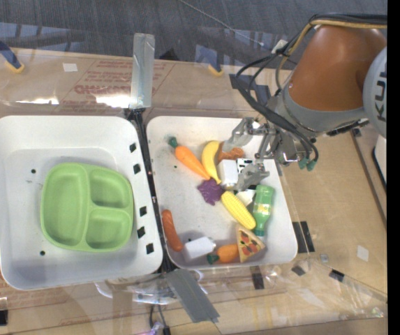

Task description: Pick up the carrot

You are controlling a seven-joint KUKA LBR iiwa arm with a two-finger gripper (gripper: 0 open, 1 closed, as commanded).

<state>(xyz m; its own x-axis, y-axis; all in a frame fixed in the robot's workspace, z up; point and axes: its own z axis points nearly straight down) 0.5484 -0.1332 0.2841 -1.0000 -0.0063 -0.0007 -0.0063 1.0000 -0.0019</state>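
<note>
Carrot (188,158) lay in the right bin (159,187), toward that bin's 10 o'clock corner, its green top pointing up-left and its tip beside the banana (210,160). Nothing touched it. The gripper (249,152) hung over the bin's 1 o'clock area, near a white block (227,170), fingers spread and grasping nothing. Grapes (210,191), corn (239,210), a green bottle (262,206), pizza (250,244) and a sausage (171,230) filled the bin's lower half. A green plate (86,206) sat in the left bin (18,135).
</note>
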